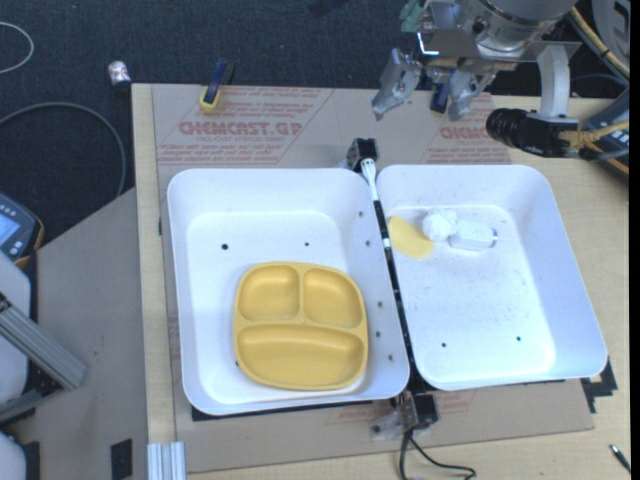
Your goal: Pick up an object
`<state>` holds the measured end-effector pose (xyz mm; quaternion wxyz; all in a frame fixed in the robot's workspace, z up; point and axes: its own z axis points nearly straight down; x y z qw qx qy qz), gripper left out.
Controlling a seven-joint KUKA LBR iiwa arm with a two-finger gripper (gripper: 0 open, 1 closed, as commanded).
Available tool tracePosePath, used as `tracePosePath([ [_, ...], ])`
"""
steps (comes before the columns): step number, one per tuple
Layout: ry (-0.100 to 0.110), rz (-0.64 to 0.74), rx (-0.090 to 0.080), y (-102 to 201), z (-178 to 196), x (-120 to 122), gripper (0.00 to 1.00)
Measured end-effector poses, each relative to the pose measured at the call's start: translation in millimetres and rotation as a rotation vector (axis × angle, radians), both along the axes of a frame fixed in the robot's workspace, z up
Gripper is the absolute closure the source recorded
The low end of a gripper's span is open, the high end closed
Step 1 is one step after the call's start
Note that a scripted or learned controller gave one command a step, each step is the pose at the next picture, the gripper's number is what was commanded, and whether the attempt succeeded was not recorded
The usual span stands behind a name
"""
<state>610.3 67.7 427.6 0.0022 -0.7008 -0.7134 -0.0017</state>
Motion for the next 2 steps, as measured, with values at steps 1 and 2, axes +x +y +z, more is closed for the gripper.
tracePosePath([
  [1, -0.013, -0.007, 0.000, 77.4, 95.0, -34.8, 0.00],
  [2, 0.004, -0.006, -0.003, 151.5, 77.7, -100.8, 0.00],
])
